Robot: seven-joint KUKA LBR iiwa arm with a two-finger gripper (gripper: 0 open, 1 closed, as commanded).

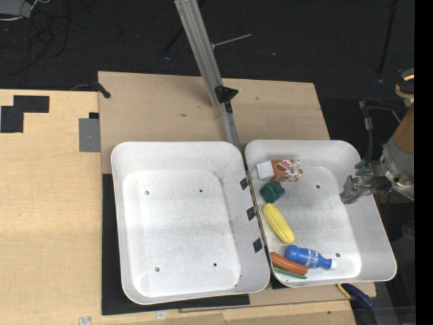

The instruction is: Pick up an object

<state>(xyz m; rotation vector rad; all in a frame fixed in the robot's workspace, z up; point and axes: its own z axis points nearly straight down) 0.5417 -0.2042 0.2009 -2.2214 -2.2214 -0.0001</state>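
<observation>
two shallow white bins sit side by side on the bench. the left bin (128, 181) has a bare speckled floor. the right bin (369, 249) holds all the objects, gathered along its left side.

at the far left of the right bin lies a small carton (285, 170), red and brown with a white end, on its side. just near of it, almost touching, sits a dark green rounded object (272, 193), too small to name more exactly. next toward the near side lies a yellow corn cob (278, 223), running at a slant from far left to near right. near the front wall a blue bottle (305, 256) with a white cap lies on its side, cap pointing right. just left of it, touching or nearly so, lies an orange carrot (288, 263) with something green along its near edge.

the gripper (353, 188) shows at the right edge of the right bin, over the bin's right wall, well apart from all the objects. the arm reaches in from the right, with its orange band visible at the picture's edge. the gripper is dark and small in this view, so i cannot tell how it stands, and nothing is seen in its hold.

a long grey metal rail (203, 59) runs at a slant from the far side down to the gap between the bins.
</observation>
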